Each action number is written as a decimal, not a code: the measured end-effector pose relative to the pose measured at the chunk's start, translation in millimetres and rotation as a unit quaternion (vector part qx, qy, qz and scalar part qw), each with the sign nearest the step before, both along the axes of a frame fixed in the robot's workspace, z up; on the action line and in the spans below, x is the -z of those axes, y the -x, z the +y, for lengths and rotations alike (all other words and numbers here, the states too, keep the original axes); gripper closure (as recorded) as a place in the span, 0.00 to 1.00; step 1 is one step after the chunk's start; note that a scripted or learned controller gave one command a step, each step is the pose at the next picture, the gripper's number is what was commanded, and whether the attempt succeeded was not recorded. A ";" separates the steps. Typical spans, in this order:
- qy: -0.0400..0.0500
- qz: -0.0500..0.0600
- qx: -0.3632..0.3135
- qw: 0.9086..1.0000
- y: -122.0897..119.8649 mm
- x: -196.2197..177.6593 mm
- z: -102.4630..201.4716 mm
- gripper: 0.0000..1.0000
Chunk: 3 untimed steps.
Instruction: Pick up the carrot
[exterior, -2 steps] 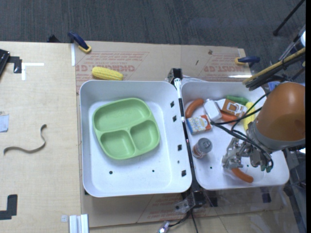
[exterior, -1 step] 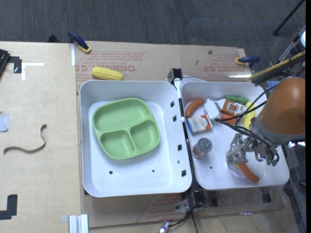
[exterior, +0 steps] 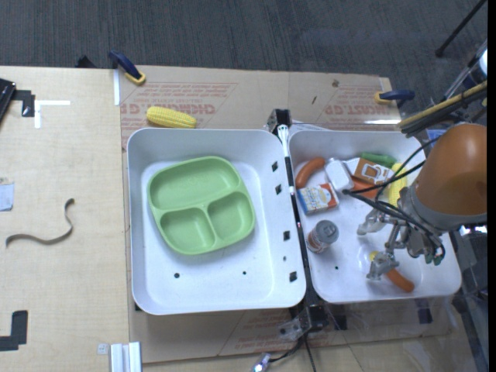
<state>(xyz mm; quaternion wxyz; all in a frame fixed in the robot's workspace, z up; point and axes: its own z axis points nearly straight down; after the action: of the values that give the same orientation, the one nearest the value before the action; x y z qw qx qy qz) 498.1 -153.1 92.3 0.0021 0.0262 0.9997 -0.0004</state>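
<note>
Reaching in from the right edge of the frame, the arm [exterior: 457, 173] holds its gripper [exterior: 382, 265] low over the lower right corner of the right bin [exterior: 341, 284]. The carrot [exterior: 401, 280] lies on the bin floor directly beneath it, touching or nearly touching the tool. Whether the tool is spread or pressed together cannot be told. A sausage [exterior: 308, 170], a small carton [exterior: 318, 198] and a can [exterior: 322, 234] occupy the bin's left half. The left bin [exterior: 209, 285] contains a green divided plate [exterior: 201, 204]. A corn cob [exterior: 171, 116] rests on the bench above.
</note>
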 end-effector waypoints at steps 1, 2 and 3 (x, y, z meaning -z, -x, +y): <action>-0.001 0.002 0.058 0.998 20.3 1.1 62.4 0.00; 0.000 0.000 0.265 0.964 -28.0 0.2 26.9 0.00; 0.000 -0.001 0.456 0.890 -76.3 -0.1 -16.8 0.00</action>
<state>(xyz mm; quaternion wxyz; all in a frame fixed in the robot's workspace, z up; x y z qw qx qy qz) 574.4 -169.9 92.4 0.0022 0.4796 0.8775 -0.0010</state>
